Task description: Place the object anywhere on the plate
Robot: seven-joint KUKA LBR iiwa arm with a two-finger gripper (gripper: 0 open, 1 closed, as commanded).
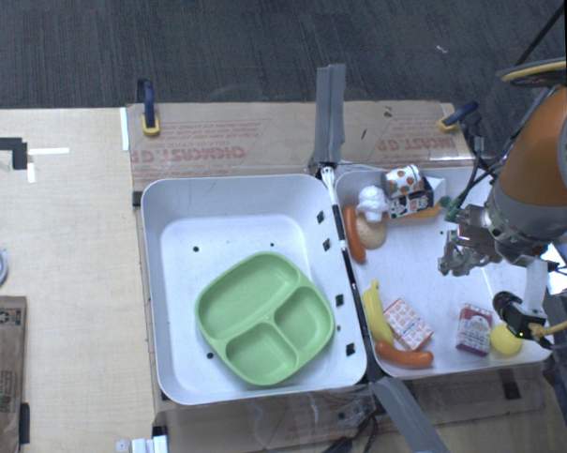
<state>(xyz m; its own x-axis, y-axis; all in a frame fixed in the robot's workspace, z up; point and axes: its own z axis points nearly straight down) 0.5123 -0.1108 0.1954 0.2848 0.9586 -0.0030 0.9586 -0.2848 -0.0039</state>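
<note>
We see two white bins side by side on the desk (pixel 58 212). In the left bin (pixel 170 216) lies the green plate (pixel 264 317), which has three compartments and is turned a little. Nothing lies on it.

The right bin (pixel 437 303) holds many small things. Near its far edge there is a mug with red dots (pixel 402 180), a white soft thing (pixel 371 201), a small black and white box (pixel 413 203), and a brownish round item (pixel 370 232). Along the left wall lies a red-orange sausage (pixel 354 235). Lower we find a yellow banana (pixel 375 311), touching a red-patterned packet (pixel 407 322), and below them another sausage (pixel 404 357). Near the right lower corner are a small red and white packet (pixel 474 329) and a yellow ball (pixel 505 340), just beside each other.

The arm (pixel 539 177) reaches in from the right. Its gripper (pixel 458 258) hangs over the bare middle of the right bin, apart from all the things. We cannot tell how wide it stands, and we see no thing in it. The wall between the bins stands between the gripper and the plate.
</note>
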